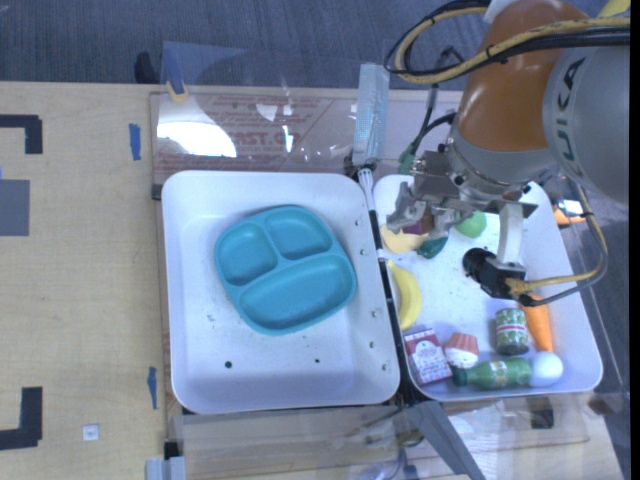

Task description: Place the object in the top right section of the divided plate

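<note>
Toys for the task lie in the right bin [585, 363]: a banana [406, 296] along its left wall, a small red and white carton [428, 356] below it, a green bottle [492, 373] lying on its side near the front edge, a white egg [547, 368] touching the bottle's right end, a green can [511, 330] just above the bottle, and an orange carrot [540, 328] beside the can. A red and white piece [462, 347] sits between the carton and the can. A light green item [471, 225] shows near the wrist, partly hidden, and a yellow piece [400, 239] lies under the gripper's left side with a teal bit [432, 248] just beside it.

The blue divided plate [286, 266] rests in the left bin [200, 348], tilted a little, its two small sections toward the back and its large section toward the front. All three sections are bare.

The arm [520, 78] reaches over the back of the right bin, and the gripper [428, 213] hangs low over the bin's upper left corner, near the yellow piece. Its fingers are too blurred and crowded by cables to tell whether they are parted, closed, or clasping anything.
</note>
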Robot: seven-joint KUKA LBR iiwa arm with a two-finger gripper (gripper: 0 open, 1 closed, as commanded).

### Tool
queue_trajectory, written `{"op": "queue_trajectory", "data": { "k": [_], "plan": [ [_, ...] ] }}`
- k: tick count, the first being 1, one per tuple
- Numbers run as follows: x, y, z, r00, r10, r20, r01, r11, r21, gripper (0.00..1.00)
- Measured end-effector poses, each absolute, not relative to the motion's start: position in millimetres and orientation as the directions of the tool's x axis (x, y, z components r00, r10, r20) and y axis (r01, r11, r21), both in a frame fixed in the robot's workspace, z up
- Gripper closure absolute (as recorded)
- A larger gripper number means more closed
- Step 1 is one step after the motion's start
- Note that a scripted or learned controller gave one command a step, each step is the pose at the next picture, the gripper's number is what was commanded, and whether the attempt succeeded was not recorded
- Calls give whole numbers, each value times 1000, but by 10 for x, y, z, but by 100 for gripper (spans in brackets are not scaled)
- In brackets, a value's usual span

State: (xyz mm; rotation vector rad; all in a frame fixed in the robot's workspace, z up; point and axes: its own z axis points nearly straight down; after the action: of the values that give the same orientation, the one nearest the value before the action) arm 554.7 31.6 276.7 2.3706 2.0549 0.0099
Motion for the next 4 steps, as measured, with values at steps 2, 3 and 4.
{"op": "queue_trajectory", "data": {
  "k": [2, 3, 4],
  "plan": [
    [5315, 611, 1815, 206, 979, -2, 979, -206, -9, 100],
    [5448, -32, 1837, 372, 928, -2, 928, -372, 0, 100],
    [5308, 551, 2044, 134, 991, 1, 991, -134, -2, 100]
  ]
}}
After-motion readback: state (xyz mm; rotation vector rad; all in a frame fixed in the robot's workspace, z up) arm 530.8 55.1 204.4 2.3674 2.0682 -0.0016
